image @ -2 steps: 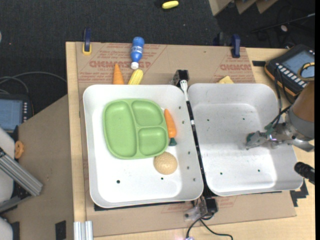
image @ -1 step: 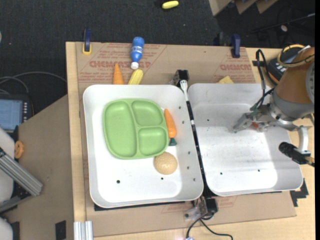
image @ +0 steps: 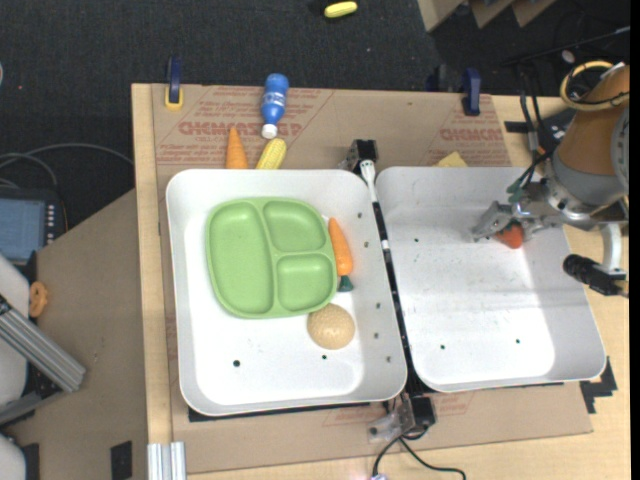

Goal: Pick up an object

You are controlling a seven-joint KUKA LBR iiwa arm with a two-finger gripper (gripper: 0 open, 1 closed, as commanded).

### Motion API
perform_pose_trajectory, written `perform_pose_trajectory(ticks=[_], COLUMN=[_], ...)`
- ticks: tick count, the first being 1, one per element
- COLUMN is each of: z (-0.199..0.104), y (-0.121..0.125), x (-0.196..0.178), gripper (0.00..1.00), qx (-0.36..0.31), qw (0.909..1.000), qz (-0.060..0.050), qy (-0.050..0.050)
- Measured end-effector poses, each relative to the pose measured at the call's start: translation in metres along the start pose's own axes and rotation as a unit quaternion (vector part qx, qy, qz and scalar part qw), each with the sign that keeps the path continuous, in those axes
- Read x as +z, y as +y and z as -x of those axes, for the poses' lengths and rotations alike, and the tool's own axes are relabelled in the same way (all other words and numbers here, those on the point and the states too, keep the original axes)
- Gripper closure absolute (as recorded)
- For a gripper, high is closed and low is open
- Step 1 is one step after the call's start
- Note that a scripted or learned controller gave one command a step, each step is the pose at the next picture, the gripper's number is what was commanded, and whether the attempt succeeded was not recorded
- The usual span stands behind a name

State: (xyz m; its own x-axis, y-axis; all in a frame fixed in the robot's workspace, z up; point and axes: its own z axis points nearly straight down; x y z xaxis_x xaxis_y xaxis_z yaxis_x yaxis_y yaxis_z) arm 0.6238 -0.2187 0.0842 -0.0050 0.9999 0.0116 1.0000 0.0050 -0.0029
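Note:
The right bin [image: 480,348] has my gripper [image: 503,222] low over its upper right part, the grey arm with its orange band [image: 590,138] coming in from the right. A small red-orange object [image: 512,237] lies right at the gripper's tip, touching or just under it. The view does not show whether the gripper holds it. In the left bin [image: 200,358] sit a green divided plate [image: 270,256], an orange carrot [image: 341,246] along the plate's right edge, and a round beige ball [image: 331,326] below the plate.
Behind the left bin, on the cardboard, lie a blue and white bottle [image: 273,103], a second carrot [image: 235,150] and a yellow corn piece [image: 271,153]. A black fixture [image: 362,153] stands where the bins meet. A yellow object [image: 341,9] lies on the dark floor.

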Motion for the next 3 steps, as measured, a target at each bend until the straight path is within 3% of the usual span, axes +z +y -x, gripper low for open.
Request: perform_pose_trajectory(ticks=[1,2,3], z=[0.002,-0.079,-0.174], y=[-0.001,-0.035,-0.091], x=[-0.012,0.001,-0.104], gripper=[1.0,1.0,1.0], qx=[0.0,0.0,-0.002], qw=[1.0,1.0,1.0], qz=[0.003,0.0,0.004], qy=[-0.005,-0.004,-0.003])
